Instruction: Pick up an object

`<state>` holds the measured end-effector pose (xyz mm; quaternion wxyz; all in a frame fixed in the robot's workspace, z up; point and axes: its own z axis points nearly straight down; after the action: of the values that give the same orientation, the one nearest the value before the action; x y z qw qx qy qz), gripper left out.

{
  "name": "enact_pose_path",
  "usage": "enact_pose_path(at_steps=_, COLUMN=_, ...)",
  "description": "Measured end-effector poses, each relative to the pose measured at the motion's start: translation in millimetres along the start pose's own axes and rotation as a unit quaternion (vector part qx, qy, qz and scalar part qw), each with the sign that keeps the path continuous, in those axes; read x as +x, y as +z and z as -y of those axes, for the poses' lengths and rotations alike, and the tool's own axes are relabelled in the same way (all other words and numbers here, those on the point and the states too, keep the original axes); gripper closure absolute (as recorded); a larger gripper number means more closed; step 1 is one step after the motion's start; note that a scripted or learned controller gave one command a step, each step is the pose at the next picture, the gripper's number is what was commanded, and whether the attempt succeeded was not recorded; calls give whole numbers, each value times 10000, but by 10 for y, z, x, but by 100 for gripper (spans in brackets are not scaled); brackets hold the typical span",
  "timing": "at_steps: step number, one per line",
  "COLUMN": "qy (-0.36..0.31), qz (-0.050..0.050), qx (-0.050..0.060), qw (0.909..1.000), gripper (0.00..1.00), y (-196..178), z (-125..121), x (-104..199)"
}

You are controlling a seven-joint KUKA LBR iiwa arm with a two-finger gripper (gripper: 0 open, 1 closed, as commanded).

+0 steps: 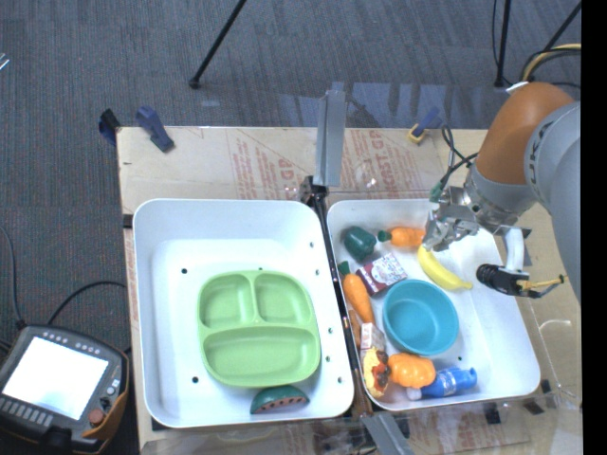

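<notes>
Fingers of your gripper (446, 232) hang over the banana's (443, 269) upper end in the right bin (517, 335); whether they're clenched or released, you cannot tell.

one fixed camera looks down at a slant on both bins (152, 254), arm (531, 150) entering from the right.

You see dark grey carpet (285, 36) running across the top and down the left side. Two thin black tripod legs (223, 34) slant across it, one left of centre, one near the right. The tabletop (218, 164) is pale wood board with red print, lit evenly. Two blue clamps (152, 128) grip its far left corner, and another clamp (424, 126) sits at its far edge toward the right. On the floor at lower left a pendant (57, 382) with a bright screen trails a black cable (66, 306).
</notes>
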<state>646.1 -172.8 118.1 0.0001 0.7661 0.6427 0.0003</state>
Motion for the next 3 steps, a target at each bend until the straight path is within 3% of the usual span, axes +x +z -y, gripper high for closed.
enact_pose_path(at_steps=1, qy=-547, qz=-6, qx=31, qw=9985, gripper=100, y=322, z=483, x=-16)
enact_pose_path(at_steps=2, qy=-227, qz=-4, qx=15, qw=9997, gripper=100, y=309, z=250, x=-71)
enact_pose_path(at_steps=3, qy=-236, qz=-7, qx=12, qw=9997, gripper=0, y=301, z=246, x=-56)
